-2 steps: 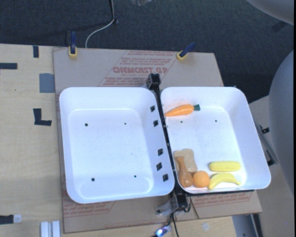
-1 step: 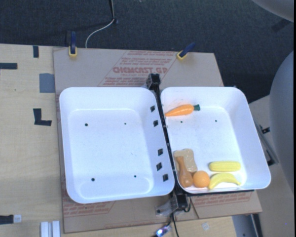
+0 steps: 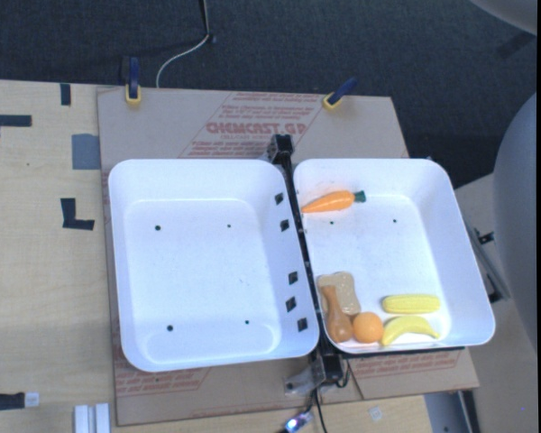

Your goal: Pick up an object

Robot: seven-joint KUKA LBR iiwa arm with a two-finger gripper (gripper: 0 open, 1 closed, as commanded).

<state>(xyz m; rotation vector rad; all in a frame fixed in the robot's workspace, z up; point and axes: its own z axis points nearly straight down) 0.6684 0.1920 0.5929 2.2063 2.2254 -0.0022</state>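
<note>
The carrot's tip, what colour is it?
Green, on an orange carrot, seen in the camera view.

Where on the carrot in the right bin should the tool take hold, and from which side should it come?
Grip the carrot across its thick orange middle, coming straight down from above. It lies flat and alone near the right bin's far left corner, green tip pointing right. The divider wall sits close to its blunt end, so closing across the narrow width, near side to far side, probably gives the most room.
</note>
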